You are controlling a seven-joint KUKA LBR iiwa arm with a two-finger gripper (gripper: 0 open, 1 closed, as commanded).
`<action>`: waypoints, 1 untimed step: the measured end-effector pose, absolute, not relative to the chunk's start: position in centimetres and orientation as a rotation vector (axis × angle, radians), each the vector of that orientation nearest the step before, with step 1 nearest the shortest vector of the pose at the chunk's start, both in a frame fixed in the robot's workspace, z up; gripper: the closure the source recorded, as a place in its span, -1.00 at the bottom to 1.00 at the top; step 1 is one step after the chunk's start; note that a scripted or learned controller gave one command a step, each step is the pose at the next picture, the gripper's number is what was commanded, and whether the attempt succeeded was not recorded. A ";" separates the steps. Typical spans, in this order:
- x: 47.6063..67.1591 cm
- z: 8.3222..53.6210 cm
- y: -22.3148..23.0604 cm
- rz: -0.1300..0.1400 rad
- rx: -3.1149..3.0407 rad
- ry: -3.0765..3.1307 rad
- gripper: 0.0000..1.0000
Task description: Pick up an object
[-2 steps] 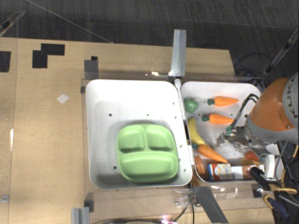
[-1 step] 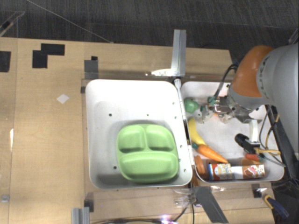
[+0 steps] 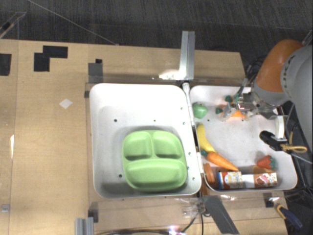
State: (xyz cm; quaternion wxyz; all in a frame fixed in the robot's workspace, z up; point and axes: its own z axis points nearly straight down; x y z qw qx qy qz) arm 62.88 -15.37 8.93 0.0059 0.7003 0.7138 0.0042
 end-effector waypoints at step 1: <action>66.7 8.7 -19.5 -0.008 2.215 2.290 -1.00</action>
